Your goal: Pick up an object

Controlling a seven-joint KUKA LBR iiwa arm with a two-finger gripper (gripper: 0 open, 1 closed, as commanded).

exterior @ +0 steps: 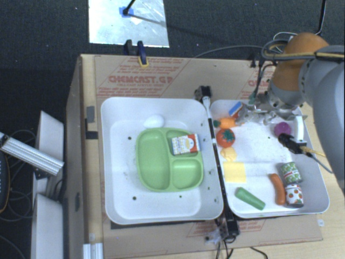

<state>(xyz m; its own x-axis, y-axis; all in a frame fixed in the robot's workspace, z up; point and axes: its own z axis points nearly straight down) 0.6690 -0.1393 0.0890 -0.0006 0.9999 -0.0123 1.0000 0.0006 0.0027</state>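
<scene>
My tool (252, 111) hangs at the right bin's (318, 201) upper-left corner; I cannot tell its state. The blue block (235, 109) lies just left, the carrot (226, 123) seemingly lower-left.

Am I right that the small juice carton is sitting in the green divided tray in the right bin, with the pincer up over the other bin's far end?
Not quite. The camera view shows the green divided tray, with the juice carton in its upper right compartment, in the left bin, not the right. The pincer is over the far end of the right bin.
</scene>
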